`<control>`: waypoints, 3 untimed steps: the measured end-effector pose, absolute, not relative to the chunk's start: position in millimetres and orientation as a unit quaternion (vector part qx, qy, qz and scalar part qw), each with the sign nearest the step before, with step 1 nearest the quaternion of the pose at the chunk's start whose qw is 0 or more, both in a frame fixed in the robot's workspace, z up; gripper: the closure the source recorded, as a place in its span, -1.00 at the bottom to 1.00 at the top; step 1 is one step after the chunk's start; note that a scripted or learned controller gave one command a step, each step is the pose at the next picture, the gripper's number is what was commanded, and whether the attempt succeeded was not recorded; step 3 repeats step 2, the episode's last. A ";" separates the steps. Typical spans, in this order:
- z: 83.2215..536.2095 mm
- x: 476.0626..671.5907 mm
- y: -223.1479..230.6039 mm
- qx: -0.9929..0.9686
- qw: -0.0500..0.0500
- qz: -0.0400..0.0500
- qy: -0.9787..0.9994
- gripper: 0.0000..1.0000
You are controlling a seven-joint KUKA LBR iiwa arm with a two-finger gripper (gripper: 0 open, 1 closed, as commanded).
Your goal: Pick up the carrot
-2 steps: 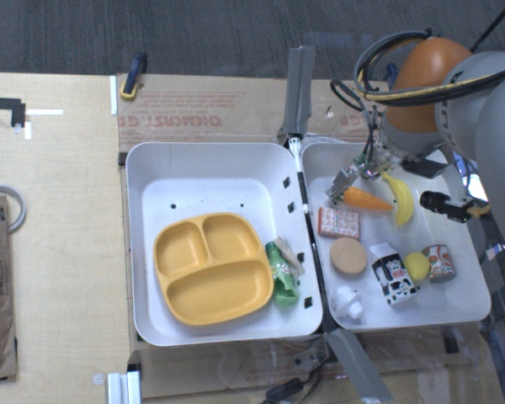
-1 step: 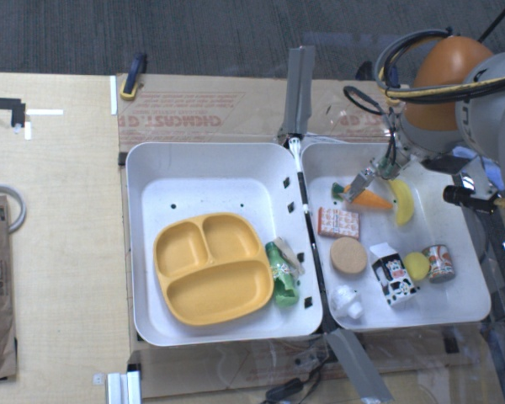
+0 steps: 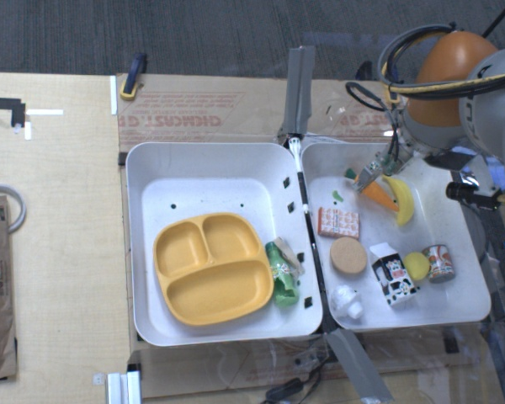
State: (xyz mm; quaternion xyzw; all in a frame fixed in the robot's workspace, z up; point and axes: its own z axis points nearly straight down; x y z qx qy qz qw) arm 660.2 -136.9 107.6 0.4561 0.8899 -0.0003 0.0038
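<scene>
The orange plastic carrot (image 3: pixel 375 194) lies at the upper middle of the right white bin (image 3: pixel 480 301), touched by a yellow banana (image 3: pixel 401 200). The gripper (image 3: pixel 377 173) is set at its green end; whether closed or apart cannot be told. A slip or a banana grab is risked. A pink wafer box (image 3: pixel 338 222) lies just beside, lower left.

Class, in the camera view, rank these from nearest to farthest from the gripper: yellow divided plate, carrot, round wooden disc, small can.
1. carrot, right at the gripper
2. round wooden disc, middle of right bin
3. small can, right bin's right side
4. yellow divided plate, left bin
</scene>
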 end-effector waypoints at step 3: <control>192.4 655.6 -64.6 0.285 0.001 0.000 0.958 1.00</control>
